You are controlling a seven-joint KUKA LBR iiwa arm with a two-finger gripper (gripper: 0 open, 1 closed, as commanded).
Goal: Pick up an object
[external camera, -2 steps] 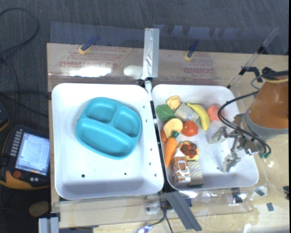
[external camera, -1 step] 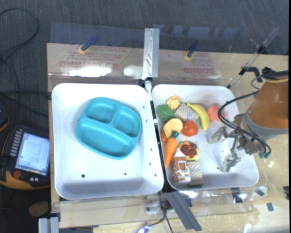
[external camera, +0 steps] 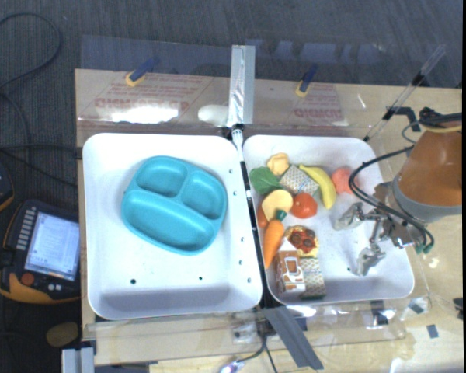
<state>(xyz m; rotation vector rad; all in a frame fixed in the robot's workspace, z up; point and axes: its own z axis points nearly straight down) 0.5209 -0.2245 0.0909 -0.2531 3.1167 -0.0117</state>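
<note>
The right bin (external camera: 388,284) holds several toy foods along its left half: a banana (external camera: 321,183), a red tomato (external camera: 304,205), a carrot (external camera: 272,242), a green pepper (external camera: 262,180), a pizza slice (external camera: 301,239) and a small box (external camera: 290,273). My gripper (external camera: 358,240) hangs low over the bare right part of this bin, to the right of the pizza slice. It is open, its two metal fingertips (external camera: 365,263) spread apart with nothing between them. The arm's orange band (external camera: 435,169) is above it at the right.
The left bin (external camera: 101,286) holds a blue divided plate (external camera: 175,202). A pink fruit (external camera: 342,179) lies at the back of the right bin near the banana. A black cable (external camera: 357,179) loops over the right bin's far side. A tablet (external camera: 43,247) sits off the bench's left.
</note>
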